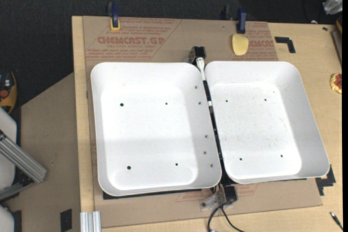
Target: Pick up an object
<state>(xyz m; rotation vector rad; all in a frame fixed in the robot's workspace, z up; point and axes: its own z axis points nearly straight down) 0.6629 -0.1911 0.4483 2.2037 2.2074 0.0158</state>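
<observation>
— What sits nearest on the bench?
— A black cable, at the seam between the bins.
— And behind it?
— The left bin and the right bin side by side on a brown board.
— Farther back?
— A yellow piece beside a blue clamp.

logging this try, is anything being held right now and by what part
Cannot be told: nothing here shows a hold on any object. The left bin and right bin sit side by side on the bench.
</observation>
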